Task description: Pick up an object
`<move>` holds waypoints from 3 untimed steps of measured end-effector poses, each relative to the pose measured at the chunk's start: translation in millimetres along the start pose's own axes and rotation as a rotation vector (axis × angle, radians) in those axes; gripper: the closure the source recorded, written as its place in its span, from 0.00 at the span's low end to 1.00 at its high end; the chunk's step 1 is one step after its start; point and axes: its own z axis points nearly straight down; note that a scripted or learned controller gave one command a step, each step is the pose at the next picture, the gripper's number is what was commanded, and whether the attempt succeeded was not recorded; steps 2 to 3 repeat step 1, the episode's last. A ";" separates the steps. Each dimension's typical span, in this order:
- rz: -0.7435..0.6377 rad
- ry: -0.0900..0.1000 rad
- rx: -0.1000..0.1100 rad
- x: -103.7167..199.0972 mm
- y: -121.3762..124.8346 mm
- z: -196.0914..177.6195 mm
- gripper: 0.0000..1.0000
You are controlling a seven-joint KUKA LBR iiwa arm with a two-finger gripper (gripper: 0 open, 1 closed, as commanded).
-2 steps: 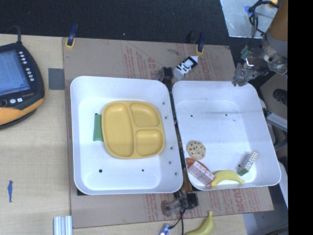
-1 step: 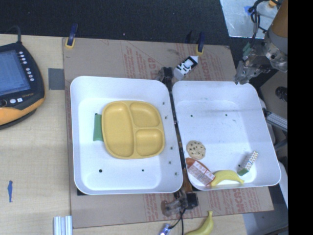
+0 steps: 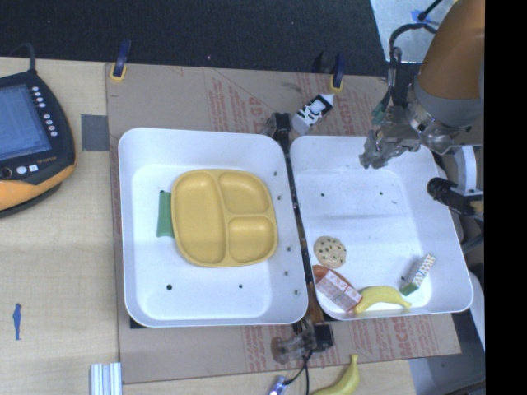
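Note:
My gripper (image 3: 377,158) hangs over the far edge of the right bin (image 3: 370,196), well away from the objects at the near side. Near the bin's front lie a round cookie (image 3: 329,251), a red and white packet (image 3: 336,287), a yellow banana (image 3: 381,299) and a small striped wrapped item (image 3: 418,271). Nothing sits under the gripper. In the left bin (image 3: 140,220) a yellow divided plate (image 3: 222,216) rests partly over a green flat piece (image 3: 165,213).
An orange and black teach pendant (image 3: 29,138) lies on the bench at far left. A black and white small object (image 3: 313,111) sits behind the bins. Another banana (image 3: 344,377) lies in front of the bins, with clamps along the cardboard's far edge.

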 end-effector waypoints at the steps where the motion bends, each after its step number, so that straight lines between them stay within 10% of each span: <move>1: 0.001 -0.003 -0.002 -42.9 20.2 27.9 1.00; 3: 0.001 -0.003 -0.002 -42.9 20.2 27.9 1.00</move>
